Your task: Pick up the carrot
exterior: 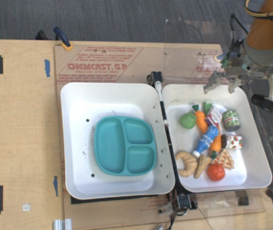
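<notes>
Gripper (224, 84): jaws spread wide, nothing betw. them, over far rim of right bin (256, 176). Carrot (201, 120): in right bin, below-left of jaws, well apart, beside green fruit (187, 120).

Arm top right, end effector (224, 84) fingers spread, empty.

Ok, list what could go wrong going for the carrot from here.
1. The carrot lies packed against the green fruit and the blue bottle, so the claw may nudge or pinch a neighbour.
2. A second orange piece beside the bottle could be mistaken for it.
</notes>
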Action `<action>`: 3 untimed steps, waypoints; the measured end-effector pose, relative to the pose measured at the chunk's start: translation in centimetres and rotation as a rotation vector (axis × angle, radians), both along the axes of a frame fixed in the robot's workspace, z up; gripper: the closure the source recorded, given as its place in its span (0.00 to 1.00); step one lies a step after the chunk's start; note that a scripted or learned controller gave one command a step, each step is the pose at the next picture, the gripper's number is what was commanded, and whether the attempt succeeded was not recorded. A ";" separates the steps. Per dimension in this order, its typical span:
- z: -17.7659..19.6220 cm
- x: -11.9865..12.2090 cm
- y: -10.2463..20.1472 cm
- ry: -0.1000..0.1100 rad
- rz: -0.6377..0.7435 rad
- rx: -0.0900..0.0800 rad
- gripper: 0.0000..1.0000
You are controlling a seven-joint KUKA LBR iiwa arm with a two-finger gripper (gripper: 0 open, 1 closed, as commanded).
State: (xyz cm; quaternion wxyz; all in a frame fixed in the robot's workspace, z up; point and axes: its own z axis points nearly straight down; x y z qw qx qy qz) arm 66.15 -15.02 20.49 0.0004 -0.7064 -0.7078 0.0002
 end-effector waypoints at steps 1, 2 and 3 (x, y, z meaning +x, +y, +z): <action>-10.2 -1.0 3.3 -0.012 0.242 -0.004 0.00; -11.3 -4.5 5.4 -0.018 0.184 -0.003 0.00; -10.3 -4.4 5.3 -0.020 0.183 -0.005 1.00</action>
